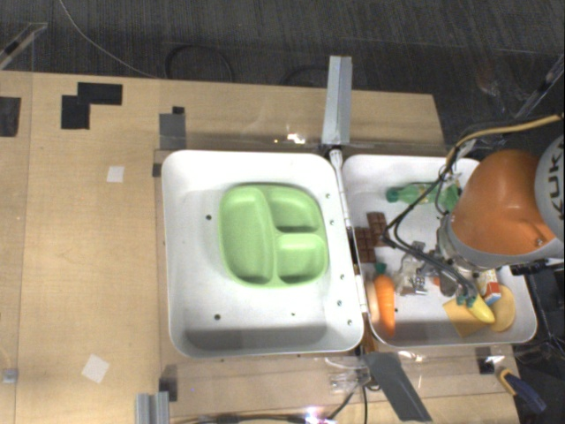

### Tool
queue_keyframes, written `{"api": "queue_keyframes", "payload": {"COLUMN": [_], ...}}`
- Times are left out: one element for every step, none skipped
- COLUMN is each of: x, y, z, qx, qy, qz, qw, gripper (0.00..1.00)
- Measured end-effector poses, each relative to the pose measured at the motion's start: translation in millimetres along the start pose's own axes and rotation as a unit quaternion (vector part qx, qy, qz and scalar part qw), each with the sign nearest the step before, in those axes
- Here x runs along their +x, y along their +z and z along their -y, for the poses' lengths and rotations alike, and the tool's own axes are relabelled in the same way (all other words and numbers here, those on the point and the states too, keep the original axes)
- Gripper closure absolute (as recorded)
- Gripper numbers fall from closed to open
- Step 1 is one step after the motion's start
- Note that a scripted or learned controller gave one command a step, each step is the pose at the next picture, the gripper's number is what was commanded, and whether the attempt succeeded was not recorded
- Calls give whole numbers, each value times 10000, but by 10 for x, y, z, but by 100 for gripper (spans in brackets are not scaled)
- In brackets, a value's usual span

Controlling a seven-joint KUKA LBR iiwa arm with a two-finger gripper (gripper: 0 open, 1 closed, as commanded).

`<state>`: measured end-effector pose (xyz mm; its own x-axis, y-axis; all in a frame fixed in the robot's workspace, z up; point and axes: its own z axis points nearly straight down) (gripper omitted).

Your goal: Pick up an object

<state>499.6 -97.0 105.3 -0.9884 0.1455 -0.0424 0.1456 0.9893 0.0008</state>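
Two shallow white plastic bins sit side by side on a pale wooden bench, seen from above at a slant. A grey robot arm with an orange band (501, 203) reaches in from the right, low over the right bin (415, 173), and its metal gripper (430, 278) hangs among trailing black cables near that bin's floor. Whether its jaws are wide or narrow cannot be told, because the wrist and cables cover them.

Judging from this, the main risk is a miss: the gripper sits over bare white floor between objects, so a close could catch nothing. A tapered orange toy carrot (384, 303) lies just beside it toward the left wall; its rounded shape could roll or slip out of a pinch. A yellow toy banana with a yellow wedge (481, 311) lies just beside it on the other side, near the front right corner, and could be nudged away. The loose cables might also snag.

The left bin (190, 263) holds a light green divided plastic plate (269, 234) with three compartments, lying near its middle. The right bin also holds a brown chocolate-bar-like block (370, 235) against the left wall and a green bottle-shaped toy (410, 193) near the back
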Motion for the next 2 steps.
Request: {"api": "queue_keyframes", "payload": {"x": [-316,-1012], "y": [-672,-534], "z": [205,816], "qx": [-21,-33], "qy": [-1617,-2339], "qz": [-148,-160], "qw": [9867,9721], "gripper": [100,100]}}
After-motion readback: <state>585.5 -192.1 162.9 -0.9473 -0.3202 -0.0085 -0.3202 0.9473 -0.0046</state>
